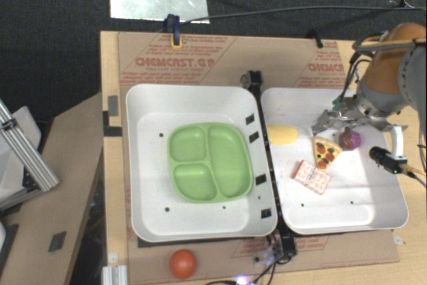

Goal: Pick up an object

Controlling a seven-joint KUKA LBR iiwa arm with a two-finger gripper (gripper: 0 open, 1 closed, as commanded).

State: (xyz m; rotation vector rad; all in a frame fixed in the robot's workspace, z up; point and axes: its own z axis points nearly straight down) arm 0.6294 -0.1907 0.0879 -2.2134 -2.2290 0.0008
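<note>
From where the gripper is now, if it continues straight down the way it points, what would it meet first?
Probably the pizza slice toy, which lies just below the gripper in the right bin. The purple object sits close beside that line, so depth makes this uncertain.

Four small things lie in the right bin [373,213]: a flat yellow oval piece [283,135] near its left wall, a pizza-slice toy [325,153] with its point toward the front, and a small purple ball [349,139] just right of the slice. A red-and-white patterned packet [311,177] lies flat and askew, just in front of the slice.
</note>
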